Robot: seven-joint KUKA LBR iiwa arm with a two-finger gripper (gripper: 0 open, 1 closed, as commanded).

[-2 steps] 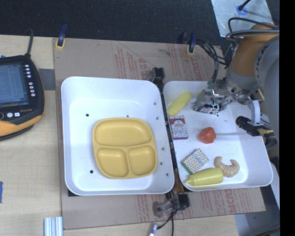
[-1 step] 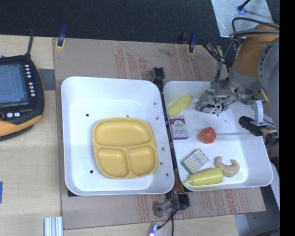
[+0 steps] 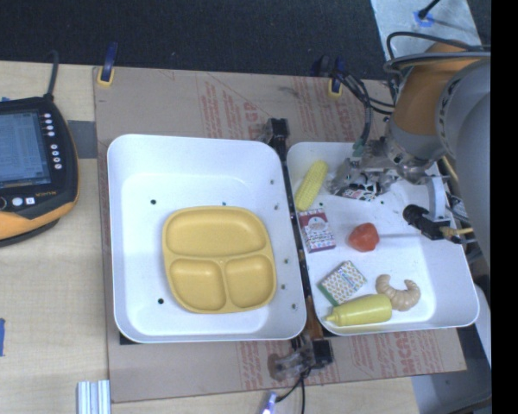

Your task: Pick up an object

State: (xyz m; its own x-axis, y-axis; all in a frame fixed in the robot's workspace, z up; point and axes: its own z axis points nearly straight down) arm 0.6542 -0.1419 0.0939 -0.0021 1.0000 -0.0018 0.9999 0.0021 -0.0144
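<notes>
The gripper [image 3: 360, 182], whose state cannot be told, should descend squarely over one isolated item such as the tomato [image 3: 363, 237].

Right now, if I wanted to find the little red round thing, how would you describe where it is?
Look at the right-hand white bin, the one crowded with small items. Near its middle lies the red ball-like object, just right of a small red-and-white packet and above a checkered square packet. It is the only plain red, rounded thing there.
</notes>
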